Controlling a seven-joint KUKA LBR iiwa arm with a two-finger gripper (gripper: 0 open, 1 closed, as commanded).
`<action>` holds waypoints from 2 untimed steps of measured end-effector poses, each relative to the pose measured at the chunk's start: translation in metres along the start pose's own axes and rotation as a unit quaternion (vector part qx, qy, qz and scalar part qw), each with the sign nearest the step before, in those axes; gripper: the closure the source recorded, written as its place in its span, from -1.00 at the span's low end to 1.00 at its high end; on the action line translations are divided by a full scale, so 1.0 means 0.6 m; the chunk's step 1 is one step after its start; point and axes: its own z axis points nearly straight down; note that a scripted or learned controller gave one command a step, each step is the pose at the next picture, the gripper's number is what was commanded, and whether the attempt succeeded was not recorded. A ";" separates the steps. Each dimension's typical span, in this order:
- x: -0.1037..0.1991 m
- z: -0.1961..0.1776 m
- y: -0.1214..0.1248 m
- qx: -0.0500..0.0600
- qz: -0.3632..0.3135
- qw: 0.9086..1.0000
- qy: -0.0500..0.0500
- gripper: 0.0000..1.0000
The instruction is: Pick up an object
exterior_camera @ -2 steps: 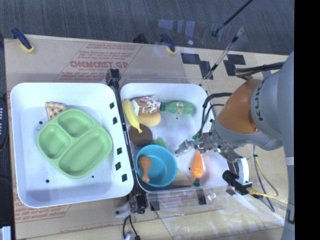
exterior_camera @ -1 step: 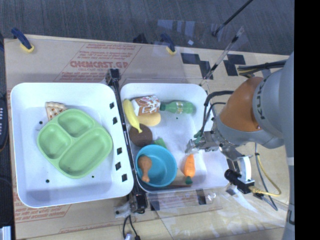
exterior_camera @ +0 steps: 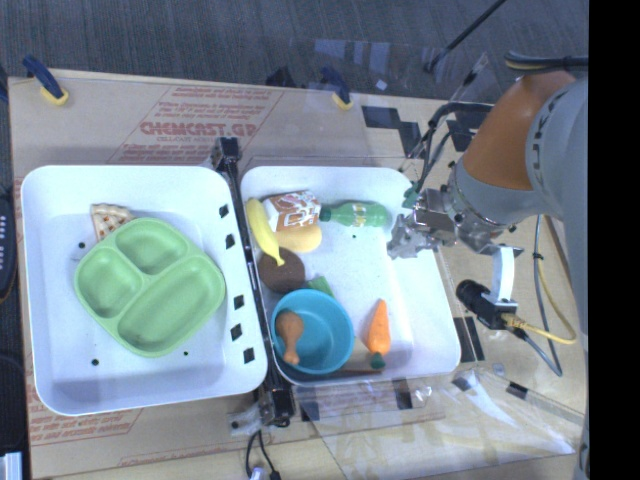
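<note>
gripper (exterior_camera: 412, 230) sits at the right bin's (exterior_camera: 440, 313) right rim, level with the green bottle (exterior_camera: 357, 213); bottle lies just to its left, long axis left-right, cap end toward the sandwich box (exterior_camera: 293, 208). Can't tell gripper opening, nothing visibly held. Arm comes in from right, wrist bent down over rim
</note>
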 end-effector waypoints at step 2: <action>-0.006 0.224 -0.091 -0.001 -0.020 1.000 0.001 -1.00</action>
